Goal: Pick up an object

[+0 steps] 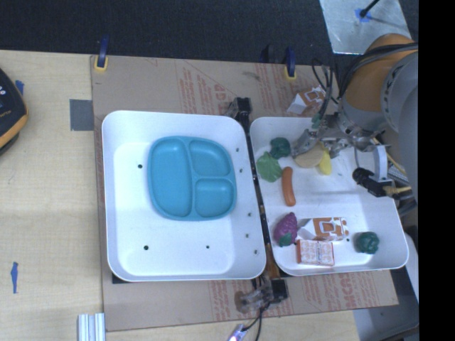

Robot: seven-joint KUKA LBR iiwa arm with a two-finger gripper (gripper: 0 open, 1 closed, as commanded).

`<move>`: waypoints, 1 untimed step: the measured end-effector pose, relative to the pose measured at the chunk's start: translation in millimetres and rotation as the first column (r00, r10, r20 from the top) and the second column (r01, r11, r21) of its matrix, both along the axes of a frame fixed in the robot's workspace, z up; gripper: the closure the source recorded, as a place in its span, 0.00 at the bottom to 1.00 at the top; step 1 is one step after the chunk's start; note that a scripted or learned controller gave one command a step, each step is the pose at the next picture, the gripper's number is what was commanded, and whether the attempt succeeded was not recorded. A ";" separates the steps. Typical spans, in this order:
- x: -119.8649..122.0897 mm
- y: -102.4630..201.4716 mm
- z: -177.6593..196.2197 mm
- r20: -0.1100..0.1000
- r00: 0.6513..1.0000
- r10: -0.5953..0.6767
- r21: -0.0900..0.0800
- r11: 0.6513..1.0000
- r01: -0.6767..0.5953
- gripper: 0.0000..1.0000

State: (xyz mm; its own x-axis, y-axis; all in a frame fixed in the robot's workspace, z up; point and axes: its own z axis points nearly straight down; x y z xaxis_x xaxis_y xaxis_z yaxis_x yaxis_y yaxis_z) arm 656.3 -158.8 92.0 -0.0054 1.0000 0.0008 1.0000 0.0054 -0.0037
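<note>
The end effector point(313, 146) sits low at the back of the right bin point(387, 261), right over a pale yellowish piece point(310, 160); can't tell how far it's spread or whether it grips anything. An orange sausage point(288, 185) lies just in front, green veggie point(269, 168) beside it.

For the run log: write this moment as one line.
phase: reaching | pincer: low in right bin, at pale yellow item | blue plate: left bin
</note>
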 end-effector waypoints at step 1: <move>-17.1 -49.7 0.1 0.000 1.000 -0.003 0.000 1.000 0.003 0.00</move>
